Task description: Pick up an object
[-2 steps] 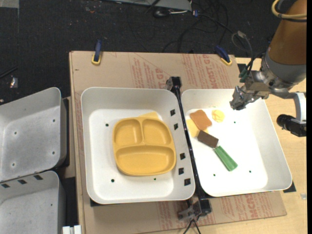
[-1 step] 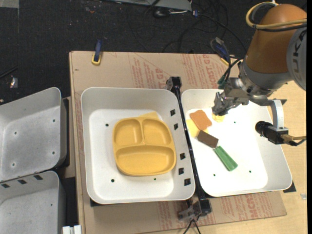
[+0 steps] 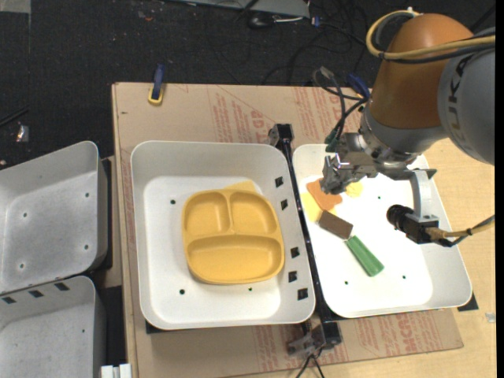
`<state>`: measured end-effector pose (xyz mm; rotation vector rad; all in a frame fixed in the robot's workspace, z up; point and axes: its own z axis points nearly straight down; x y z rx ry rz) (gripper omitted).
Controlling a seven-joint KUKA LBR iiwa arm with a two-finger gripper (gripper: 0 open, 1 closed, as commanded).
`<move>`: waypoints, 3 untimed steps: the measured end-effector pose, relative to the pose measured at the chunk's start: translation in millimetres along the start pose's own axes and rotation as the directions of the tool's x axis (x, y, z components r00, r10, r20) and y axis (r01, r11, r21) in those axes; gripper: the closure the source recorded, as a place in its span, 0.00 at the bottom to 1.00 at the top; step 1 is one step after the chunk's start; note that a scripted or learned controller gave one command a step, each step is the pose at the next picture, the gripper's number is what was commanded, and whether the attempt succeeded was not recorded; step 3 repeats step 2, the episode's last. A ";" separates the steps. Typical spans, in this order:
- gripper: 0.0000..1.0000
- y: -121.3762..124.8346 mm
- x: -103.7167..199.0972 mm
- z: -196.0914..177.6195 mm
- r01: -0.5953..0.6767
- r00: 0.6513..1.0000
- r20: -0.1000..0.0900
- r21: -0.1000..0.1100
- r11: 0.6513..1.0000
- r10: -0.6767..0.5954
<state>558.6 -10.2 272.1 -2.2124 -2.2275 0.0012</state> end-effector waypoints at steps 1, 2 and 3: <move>1.00 -11.6 50.8 19.9 0.000 1.000 0.000 0.001 1.000 0.000; 1.00 -39.0 99.2 36.8 0.001 1.000 -0.001 0.003 1.000 -0.001; 1.00 -39.0 99.2 36.8 0.001 1.000 -0.001 0.003 1.000 -0.001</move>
